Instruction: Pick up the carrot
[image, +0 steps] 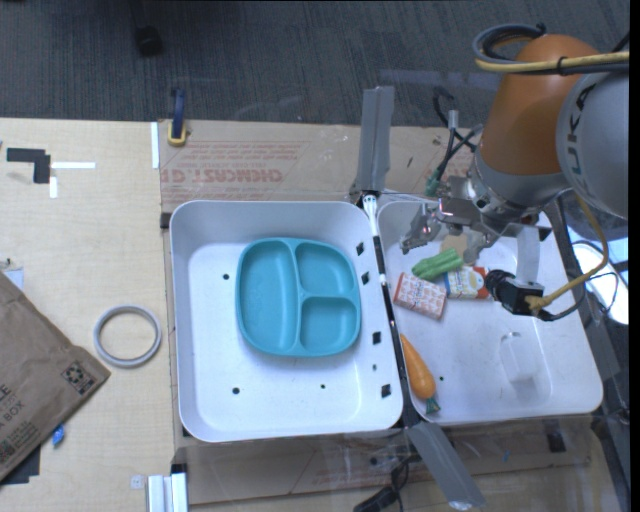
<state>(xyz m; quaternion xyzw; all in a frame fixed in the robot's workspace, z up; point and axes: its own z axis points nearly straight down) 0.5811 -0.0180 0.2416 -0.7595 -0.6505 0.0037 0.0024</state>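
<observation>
The carrot (418, 371) is orange with a green stub at its lower end. It lies in the right bin (560, 395), tight against the bin's left wall near the front. My gripper (447, 236) hangs over the back of that bin, well behind the carrot and apart from it. Its fingers (417, 236) stand open with nothing held between them, just above a green vegetable (437, 265).
Next to the green vegetable lie a pink-and-white packet (420, 295) and a small colourful item (466, 283). The left bin (200, 380) holds a teal divided plate (298, 297). A tape ring (127, 333) and a brown box (35, 385) sit on the bench at left.
</observation>
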